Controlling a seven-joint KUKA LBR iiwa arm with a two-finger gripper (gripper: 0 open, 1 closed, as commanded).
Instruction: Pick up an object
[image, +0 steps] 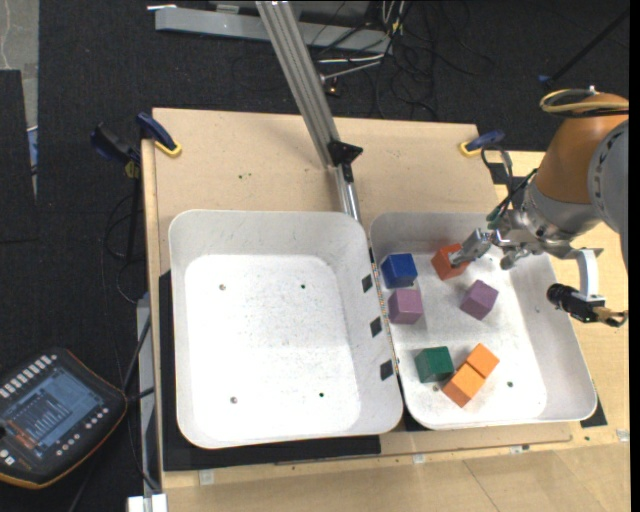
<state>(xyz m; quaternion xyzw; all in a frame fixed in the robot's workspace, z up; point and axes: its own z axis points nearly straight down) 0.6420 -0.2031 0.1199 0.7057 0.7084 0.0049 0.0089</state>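
Several blocks lie in the right bin (560, 390): a blue one (399, 268), two purple ones (405, 305) (480, 298), a green one (434, 363) and two orange ones (482, 360) (461, 385). A red-orange block (445, 262) sits tilted near the bin's back, between the fingertips of my gripper (460, 257). The gripper reaches in from the right and is shut on that block.
The left bin (200, 240) stands beside the right one, with a raised rim between them. A slanted metal post (315, 100) rises behind the bins. Blue clamps (155, 130) (485, 142) hold the board's back corners. A black part of the wrist (580, 300) hangs over the right bin's edge.
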